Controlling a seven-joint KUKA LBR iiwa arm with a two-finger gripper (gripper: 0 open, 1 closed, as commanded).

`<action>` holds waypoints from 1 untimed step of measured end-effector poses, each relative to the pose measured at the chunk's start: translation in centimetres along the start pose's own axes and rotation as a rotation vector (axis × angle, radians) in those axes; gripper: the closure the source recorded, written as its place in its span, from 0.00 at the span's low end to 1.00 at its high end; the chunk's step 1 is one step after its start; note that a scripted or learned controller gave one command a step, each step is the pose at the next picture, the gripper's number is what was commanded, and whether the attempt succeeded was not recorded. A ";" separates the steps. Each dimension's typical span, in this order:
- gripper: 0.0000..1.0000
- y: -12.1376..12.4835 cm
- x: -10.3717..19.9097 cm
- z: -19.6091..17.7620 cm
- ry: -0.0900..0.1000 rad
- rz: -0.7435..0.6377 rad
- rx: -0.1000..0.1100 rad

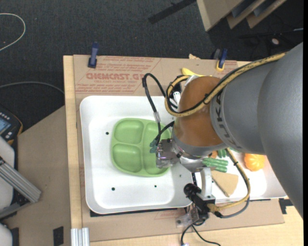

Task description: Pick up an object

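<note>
Green divided tray in left bin, "CHEMCAST" on cardboard, tool state unclear

Brown cardboard sheet covers the bench top, red print along its far edge. Two blue clamps pin that edge: one at far left, one further right. Dark carpet floor surrounds the bench. Thin pale cable loops on the floor at top left. Dark device with a blue screen sits at the left edge, just off the cardboard. Aluminium extrusion rail runs diagonally below it, at lower left. Cardboard boxes sit at top right, beyond the bench; a dark bar lies on the floor beside them.
</note>
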State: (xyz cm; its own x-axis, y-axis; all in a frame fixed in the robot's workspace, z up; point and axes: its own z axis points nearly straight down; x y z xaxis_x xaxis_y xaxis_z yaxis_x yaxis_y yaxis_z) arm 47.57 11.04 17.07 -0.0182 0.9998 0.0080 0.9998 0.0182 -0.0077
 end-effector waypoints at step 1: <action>1.00 0.5 8.2 -10.4 -0.001 0.006 -0.019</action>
State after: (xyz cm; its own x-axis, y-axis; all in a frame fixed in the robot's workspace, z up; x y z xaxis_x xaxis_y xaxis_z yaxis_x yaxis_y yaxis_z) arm 47.97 19.15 27.57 -0.0118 0.9999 0.0070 0.9999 0.0118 0.0114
